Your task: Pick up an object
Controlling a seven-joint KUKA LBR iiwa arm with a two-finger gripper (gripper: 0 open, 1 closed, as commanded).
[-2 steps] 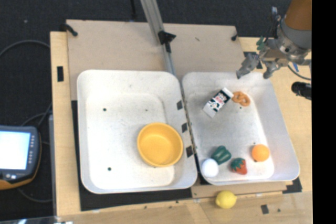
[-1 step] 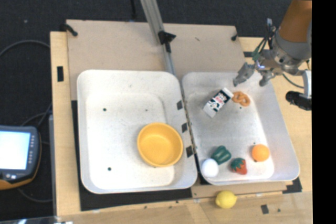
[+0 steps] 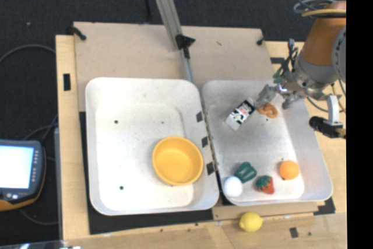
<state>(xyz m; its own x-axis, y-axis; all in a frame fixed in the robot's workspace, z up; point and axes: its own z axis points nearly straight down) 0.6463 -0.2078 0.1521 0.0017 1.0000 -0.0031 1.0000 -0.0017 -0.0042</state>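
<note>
Beside gripper [image 3: 269, 96], carton [image 3: 239, 115], pretzel [image 3: 268, 109]

Arm [image 3: 319, 49]: comes in from the right side of the bench, grey, with the orange band sitting above the wrist.
Wrist: angled down and toward the left (cables loop around it).
Gripper [image 3: 269, 101]: low over the upper part of the right-hand bin, reaching leftward.
Finger state: too small and blurred to judge.
</note>
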